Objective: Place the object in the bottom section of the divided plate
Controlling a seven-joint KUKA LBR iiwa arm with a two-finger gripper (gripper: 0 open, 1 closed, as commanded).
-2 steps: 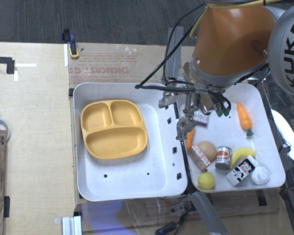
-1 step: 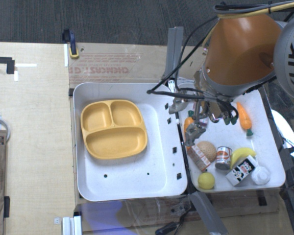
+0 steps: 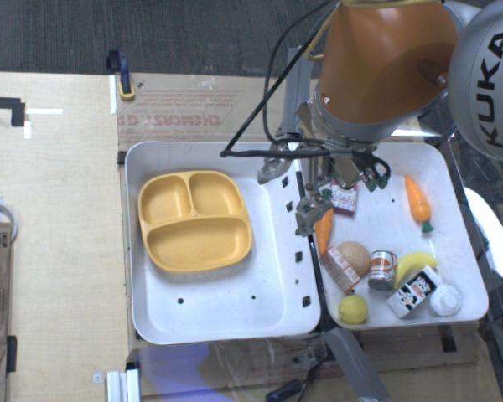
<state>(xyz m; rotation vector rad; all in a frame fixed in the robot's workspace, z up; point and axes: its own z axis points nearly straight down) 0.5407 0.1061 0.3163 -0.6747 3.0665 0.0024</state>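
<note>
A: Which thing is it after?

B: My guess is the carrot [image 3: 323,229] lying against the left wall of the right bin [image 3: 453,178], just beside the ridge between the two bins. The claw [image 3: 312,212] hangs right over its far end.

A: Has it got hold of it?

B: I cannot tell. The wrist and cables hide too much to say whether the claw is open, closed or gripping.

A: How would that carrot handle?

B: It looks like a toy: light, stiff, probably smooth plastic, so it could slip. It tapers, so I would take it across the thick middle, not the thin tip.

A: Anything crowding it?

B: A small box [image 3: 344,199] sits just to its right, and a wrapped bun [image 3: 349,264] lies near its near end.

A: And the target?

B: The yellow plate [image 3: 163,201] is in the left bin [image 3: 235,304]; its wide near section [image 3: 197,241] is bare.
</note>
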